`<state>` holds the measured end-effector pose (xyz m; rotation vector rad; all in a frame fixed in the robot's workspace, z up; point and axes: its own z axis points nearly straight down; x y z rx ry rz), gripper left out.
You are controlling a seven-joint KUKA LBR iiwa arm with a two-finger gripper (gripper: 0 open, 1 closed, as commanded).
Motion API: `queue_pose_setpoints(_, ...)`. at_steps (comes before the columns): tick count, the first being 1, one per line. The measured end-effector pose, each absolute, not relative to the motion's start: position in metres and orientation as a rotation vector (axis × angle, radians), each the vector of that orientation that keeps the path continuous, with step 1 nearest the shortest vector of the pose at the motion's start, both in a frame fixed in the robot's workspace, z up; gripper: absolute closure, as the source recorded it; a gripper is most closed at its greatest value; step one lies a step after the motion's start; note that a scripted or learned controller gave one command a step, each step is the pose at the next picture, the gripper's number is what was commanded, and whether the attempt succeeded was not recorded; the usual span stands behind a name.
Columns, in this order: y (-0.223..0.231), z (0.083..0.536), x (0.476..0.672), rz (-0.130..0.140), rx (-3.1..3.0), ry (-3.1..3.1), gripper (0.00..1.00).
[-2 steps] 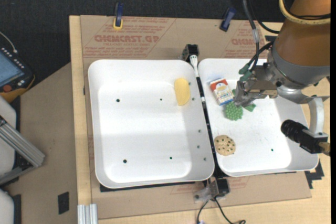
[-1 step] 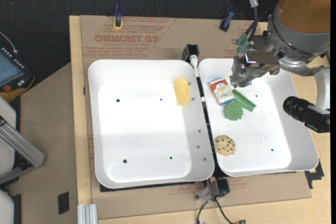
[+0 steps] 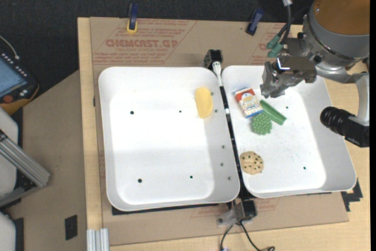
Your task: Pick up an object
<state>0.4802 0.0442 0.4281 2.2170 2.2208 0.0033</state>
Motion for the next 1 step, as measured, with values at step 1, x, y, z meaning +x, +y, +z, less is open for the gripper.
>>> queue_pose_setpoints(1,0.0445,0.4383,0.4808,0.005,2.215,2.220,1.00)
